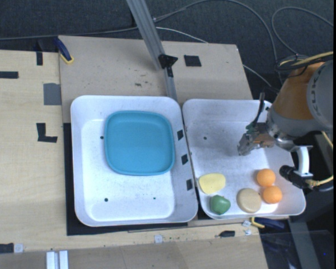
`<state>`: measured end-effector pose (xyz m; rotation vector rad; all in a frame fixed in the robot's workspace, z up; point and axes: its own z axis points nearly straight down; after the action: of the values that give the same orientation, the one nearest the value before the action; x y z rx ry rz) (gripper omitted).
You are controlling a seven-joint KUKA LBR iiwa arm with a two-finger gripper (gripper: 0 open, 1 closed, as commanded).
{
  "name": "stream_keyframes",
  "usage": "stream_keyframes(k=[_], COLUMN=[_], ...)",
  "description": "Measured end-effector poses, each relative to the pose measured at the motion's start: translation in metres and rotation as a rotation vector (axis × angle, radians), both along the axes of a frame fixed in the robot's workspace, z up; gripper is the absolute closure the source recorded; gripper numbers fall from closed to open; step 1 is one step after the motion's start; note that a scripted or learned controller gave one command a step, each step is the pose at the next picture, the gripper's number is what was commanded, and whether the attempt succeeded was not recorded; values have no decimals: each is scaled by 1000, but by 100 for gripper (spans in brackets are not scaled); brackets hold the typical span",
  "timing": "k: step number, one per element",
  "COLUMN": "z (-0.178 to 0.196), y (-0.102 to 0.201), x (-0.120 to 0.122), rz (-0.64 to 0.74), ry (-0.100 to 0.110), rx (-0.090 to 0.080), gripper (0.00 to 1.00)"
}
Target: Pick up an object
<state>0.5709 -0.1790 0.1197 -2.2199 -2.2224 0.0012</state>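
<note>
The right bin point(213, 116) holds several small items along its near edge: a yellow piece point(212, 182), a green one point(219, 204), a tan round one point(248, 199) and two orange balls point(265, 177) point(272, 194). My gripper point(245, 148) hangs over the middle right of this bin, above bare floor and a little up and left of the orange balls. Nothing shows between its fingers. The arm with its orange band point(295, 97) comes in from the right.
The left bin point(84, 150) holds a blue square plate point(139, 142). A grey metal pole point(151, 32) slants across the bench behind the bins. Cables lie on the dark floor at the top right.
</note>
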Motion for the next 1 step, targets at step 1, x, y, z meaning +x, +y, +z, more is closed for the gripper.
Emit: stream_keyframes(k=[1], z=[57], y=[8], x=[-3], rz=[0], ry=[-5], rx=[-1], gripper=[100])
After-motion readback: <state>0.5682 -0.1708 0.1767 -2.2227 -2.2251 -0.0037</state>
